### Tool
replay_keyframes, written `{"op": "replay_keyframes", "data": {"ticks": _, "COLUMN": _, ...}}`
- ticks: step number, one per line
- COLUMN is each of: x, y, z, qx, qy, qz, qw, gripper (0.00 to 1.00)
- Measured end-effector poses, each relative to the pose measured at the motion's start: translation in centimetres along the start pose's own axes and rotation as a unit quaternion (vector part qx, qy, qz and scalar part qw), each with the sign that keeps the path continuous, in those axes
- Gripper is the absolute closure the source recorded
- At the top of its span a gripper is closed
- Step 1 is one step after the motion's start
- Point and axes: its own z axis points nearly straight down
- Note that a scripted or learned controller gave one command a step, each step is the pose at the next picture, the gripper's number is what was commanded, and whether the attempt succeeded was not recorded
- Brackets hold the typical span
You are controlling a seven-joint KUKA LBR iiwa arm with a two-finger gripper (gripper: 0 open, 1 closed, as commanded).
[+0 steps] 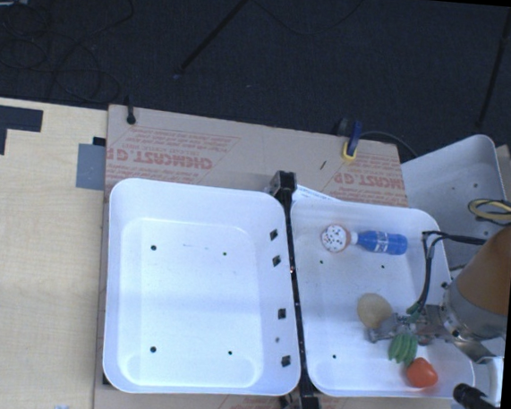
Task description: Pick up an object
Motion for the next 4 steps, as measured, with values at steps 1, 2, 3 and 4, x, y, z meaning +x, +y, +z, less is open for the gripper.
{"op": "replay_keyframes", "data": {"ticks": 1, "x": 6.3, "y": 7.8, "z": -8.5, "qx": -0.005, "qy": 0.0, "qz": -0.005, "qw": 1.0, "gripper": 0.0}}
{"op": "replay_keyframes", "data": {"ticks": 2, "x": 1.3, "y": 0.6, "z": -19.5, "qx": -0.003, "qy": -0.002, "qz": 0.002, "qw": 1.0, "gripper": 0.0}}
{"op": "replay_keyframes", "data": {"ticks": 3, "x": 2.0, "y": -1.2, "z": -3.9, "qx": 0.008, "qy": 0.003, "qz": 0.0, "qw": 1.0, "gripper": 0.0}}
{"op": "replay_keyframes", "data": {"ticks": 4, "x": -0.2, "y": 6.5, "z": -2.1, "qx": -0.001, "qy": 0.0, "qz": -0.002, "qw": 1.0, "gripper": 0.0}}
